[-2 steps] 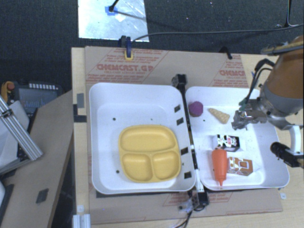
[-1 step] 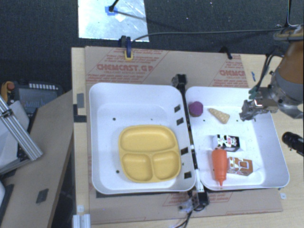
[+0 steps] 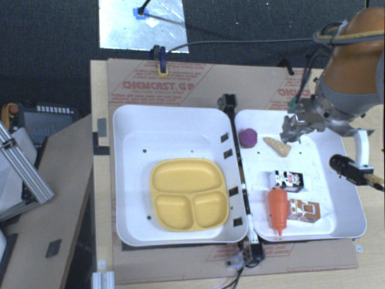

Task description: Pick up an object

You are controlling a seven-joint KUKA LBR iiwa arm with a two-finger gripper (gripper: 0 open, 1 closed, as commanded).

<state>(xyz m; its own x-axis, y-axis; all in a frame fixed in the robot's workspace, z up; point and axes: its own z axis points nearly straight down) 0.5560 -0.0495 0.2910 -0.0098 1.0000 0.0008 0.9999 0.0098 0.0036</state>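
In the right bin (image 3: 346, 224) lie a purple ball (image 3: 248, 137), a pale tan wedge-shaped piece (image 3: 277, 146), a small black-and-white packet (image 3: 288, 180), an orange carrot (image 3: 277, 211) and a brown-and-white packet (image 3: 304, 210). My gripper (image 3: 291, 131) hangs over the back of the right bin, just right of and above the tan piece, its dark fingers pointing down. Nothing shows between them, and I cannot tell how far apart they stand.
The left bin (image 3: 129, 161) holds a yellow divided plate (image 3: 189, 194). A black divider with clips (image 3: 234, 161) runs between the bins. Brown cardboard (image 3: 198, 83) lies under both bins. A clamp (image 3: 160, 58) sits at the cardboard's back edge.
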